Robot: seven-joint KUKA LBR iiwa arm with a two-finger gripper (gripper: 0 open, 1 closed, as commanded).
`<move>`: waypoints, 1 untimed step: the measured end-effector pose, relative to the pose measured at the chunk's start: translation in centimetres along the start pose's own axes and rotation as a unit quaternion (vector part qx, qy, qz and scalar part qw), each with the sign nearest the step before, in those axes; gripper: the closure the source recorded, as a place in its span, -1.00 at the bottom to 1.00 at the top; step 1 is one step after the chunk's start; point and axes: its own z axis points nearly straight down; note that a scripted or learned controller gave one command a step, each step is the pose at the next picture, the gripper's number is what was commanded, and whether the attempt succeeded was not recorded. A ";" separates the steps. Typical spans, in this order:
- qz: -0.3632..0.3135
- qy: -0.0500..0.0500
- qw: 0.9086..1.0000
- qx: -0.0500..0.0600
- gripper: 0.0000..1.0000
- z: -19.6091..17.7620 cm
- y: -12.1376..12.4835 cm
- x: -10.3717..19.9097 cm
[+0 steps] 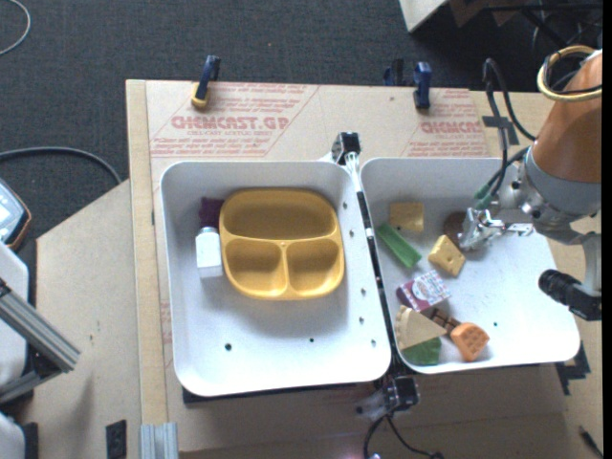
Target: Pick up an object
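Note:
My gripper [475, 233] hangs over the right bin [535, 352], near its upper middle, with the grey arm coming in from the right. Just left of its fingertips lies a brown round piece [453, 226], and below-left a yellow cheese wedge [446, 255]. A yellow block [406, 216], a green stick [398, 246], a purple wrapped item [424, 288], a tan wedge with a green part [417, 334] and an orange block [469, 340] also lie in this bin. Nothing is visibly between the fingers.
The left bin [182, 285] holds a yellow divided plate [282, 243], a white bottle [208, 251] and a dark purple item [210, 207]. A black divider rail [368, 247] separates the bins. Clamps [205, 79] sit at the board's far edge.

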 end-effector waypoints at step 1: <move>-0.002 0.000 1.000 0.000 1.00 1.1 4.5 3.1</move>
